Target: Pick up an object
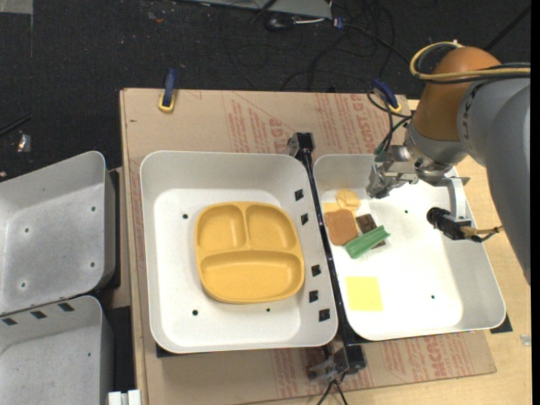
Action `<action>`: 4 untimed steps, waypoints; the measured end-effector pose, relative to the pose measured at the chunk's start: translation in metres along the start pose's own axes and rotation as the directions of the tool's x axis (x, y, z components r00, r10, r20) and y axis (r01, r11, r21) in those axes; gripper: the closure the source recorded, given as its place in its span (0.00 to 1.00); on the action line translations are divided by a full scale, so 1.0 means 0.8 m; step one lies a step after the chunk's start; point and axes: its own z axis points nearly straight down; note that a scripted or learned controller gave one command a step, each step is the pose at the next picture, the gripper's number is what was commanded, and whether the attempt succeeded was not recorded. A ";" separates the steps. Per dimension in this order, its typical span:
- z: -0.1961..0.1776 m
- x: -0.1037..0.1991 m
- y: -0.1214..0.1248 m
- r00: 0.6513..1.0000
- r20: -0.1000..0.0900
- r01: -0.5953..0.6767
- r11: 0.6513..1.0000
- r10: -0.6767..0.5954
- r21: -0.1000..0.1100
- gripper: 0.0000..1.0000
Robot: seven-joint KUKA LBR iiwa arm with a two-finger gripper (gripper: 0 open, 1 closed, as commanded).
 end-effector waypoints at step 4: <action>-0.181 0.080 -0.013 1.000 -0.004 0.004 1.000 -0.004 0.011 1.00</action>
